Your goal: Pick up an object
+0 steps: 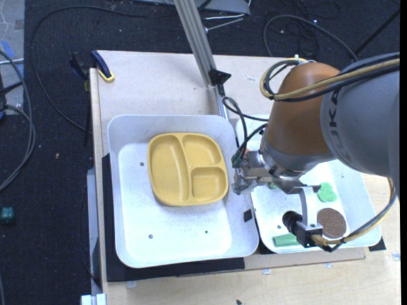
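Stands open along the front and left of the left bin (pixel 172 240), bare floor there, with the tray (pixel 188 169) blocking the upper middle close to the right wall. Gets tight at the seam between the bins: gripper (pixel 243 182) just beside the tray, a small black bit (pixel 247 216) near the rim, a post (pixel 194 33) slanting in from behind. Offers little way into the right bin (pixel 359 189), arm (pixel 318 119) overhead across most of it, with a green block (pixel 326 192), brown disc (pixel 331 221) and green bar (pixel 284 239) in the front part.
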Robot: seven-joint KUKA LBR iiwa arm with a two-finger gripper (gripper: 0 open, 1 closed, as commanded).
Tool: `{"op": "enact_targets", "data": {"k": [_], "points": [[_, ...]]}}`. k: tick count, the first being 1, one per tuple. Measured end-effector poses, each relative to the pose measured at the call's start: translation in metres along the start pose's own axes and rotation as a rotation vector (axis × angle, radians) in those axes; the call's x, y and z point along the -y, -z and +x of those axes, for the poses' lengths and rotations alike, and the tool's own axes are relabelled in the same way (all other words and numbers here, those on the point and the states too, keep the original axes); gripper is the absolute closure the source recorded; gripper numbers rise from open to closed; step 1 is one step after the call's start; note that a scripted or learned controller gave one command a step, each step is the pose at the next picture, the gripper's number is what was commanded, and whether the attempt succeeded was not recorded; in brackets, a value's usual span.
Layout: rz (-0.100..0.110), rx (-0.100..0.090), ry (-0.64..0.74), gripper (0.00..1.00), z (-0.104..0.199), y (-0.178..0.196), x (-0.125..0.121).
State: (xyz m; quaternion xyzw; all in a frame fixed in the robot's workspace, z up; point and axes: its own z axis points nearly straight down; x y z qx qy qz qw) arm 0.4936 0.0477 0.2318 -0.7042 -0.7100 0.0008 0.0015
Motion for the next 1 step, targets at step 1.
{"op": "enact_targets", "data": {"k": [1], "points": [[-0.003, 0.0, 0.0, 1.0, 0.0458, -0.0044, -0.0102]]}}
